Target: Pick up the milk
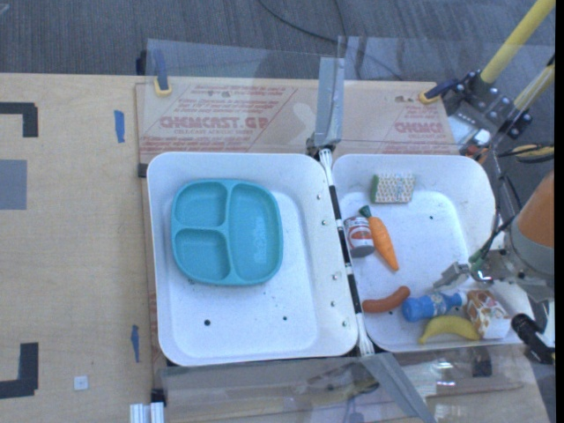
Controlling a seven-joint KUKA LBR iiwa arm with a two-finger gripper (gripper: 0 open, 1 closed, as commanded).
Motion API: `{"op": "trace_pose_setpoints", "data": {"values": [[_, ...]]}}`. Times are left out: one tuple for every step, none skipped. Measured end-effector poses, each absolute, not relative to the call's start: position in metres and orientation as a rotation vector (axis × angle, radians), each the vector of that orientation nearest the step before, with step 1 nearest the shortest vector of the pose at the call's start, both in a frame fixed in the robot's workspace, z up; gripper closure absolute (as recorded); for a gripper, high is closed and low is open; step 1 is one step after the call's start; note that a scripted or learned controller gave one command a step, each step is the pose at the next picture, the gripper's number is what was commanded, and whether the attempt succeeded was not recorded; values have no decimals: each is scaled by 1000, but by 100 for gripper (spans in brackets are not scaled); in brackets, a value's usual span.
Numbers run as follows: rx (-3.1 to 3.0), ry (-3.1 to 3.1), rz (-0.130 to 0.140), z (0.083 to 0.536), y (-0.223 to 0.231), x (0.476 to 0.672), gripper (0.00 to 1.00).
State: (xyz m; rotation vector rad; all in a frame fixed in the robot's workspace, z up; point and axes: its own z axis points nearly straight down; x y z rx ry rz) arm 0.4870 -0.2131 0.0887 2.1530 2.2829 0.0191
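arm enters at the right edge, mostly cut off; only part of the grey body and orange band show. the metal end effector [460, 274] sits low over the right shallow white plastic bin [441, 208], small and blurred against cables, so i cannot tell how it stands or whether it has hold of anything.

the milk looks like the small white and brown carton [488, 315] in the near-right corner of the right bin, tilted, print too small to read, its far edge near the bin rim. it lies just right of the blue plastic bottle with white label [432, 306] and touches or overlaps the yellow toy banana [449, 328]; contact hard to judge. the end effector is above and just left of the carton, apart from it.

right bin count, seven items: one carton, one bottle, one banana, one red-brown smooth toy sausage [386, 300], one orange tapered toy carrot with green top [382, 240], one small red and white labelled can [358, 235] lying beside the carrot, one green dotted rectangular sponge-like pad [393, 188] at the far side.

left shallow white plastic bin [176, 324] holds one item: a teal three-compartment plastic plate [227, 233], glossy, rounded corners.

both bins rest on the light wooden worktop [62, 263], with brown printed cardboard [220, 117] behind them, partly under clear sheeting.
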Motion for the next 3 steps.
{"op": "trace_pose_setpoints", "data": {"values": [[2093,2341,18,89,-215,486,0],[2096,2329,14,98,-219,485,100],[1927,2468,9,90,-114,506,100]]}}
